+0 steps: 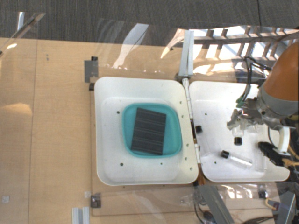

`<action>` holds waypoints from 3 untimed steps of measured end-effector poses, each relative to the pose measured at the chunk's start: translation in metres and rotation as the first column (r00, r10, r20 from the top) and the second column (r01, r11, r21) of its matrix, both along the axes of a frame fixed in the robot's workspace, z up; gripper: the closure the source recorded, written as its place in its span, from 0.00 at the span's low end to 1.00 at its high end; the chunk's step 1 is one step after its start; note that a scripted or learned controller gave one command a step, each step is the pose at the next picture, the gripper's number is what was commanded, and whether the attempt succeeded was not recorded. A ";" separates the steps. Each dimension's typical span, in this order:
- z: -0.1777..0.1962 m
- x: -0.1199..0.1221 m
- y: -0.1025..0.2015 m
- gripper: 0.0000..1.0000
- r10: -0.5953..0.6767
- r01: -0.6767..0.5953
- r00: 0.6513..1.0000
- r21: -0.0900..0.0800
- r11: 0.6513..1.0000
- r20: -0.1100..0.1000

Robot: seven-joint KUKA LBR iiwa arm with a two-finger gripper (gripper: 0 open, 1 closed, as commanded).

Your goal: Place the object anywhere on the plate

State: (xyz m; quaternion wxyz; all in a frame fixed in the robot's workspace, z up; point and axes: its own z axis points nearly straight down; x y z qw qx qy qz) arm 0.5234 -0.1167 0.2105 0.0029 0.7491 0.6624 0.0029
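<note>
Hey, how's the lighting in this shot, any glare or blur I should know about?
Camera view: bright streaky glare on the clear panel above the bins; the right bin is washed out near its top, the arm looks soft, the teal plate and dark object are evenly lit and sharp.

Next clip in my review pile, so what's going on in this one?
A robot arm reaches in from the right over the right bin, its gripper low above the bin floor. A small clear tube with a dark cap lies on that floor nearby, apart from the gripper. In the left bin a teal plate already carries a dark ribbed block. Nothing can be seen held between the fingers.
</note>
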 end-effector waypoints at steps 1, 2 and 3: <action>0.000 0.000 0.000 0.00 0.000 0.000 1.000 0.000 1.000 0.000; -0.068 -0.035 -0.052 0.00 0.050 -0.050 0.999 -0.001 0.999 -0.004; -0.122 -0.034 0.000 0.00 -0.107 0.107 0.994 -0.002 0.994 0.003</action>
